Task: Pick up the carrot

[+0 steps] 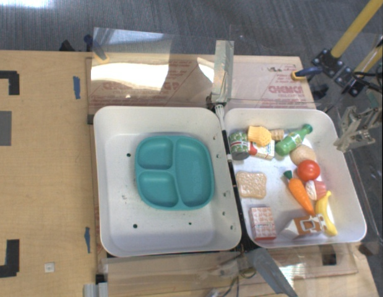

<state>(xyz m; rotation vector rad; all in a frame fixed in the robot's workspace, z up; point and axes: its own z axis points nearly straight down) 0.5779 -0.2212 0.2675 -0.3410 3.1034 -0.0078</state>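
The carrot (299, 193) is orange with a small green top and lies slanted in the right bin (349, 184), near its right side. A red tomato (309, 169) touches its upper end, and a yellow banana (328, 213) lies just to its right. A grey metal gripper (354, 130) hangs at the bin's right rim, up and to the right of the carrot and well apart from it. Nothing shows in its grasp.
The right bin also holds a green bottle (292, 141), a tan potato (301, 154), a yellow wedge (260, 133), a can (239, 145), a cracker (251, 184), a pink box (262, 222) and an orange carton (308, 226). A teal divided plate (176, 171) lies in the left bin (111, 166).
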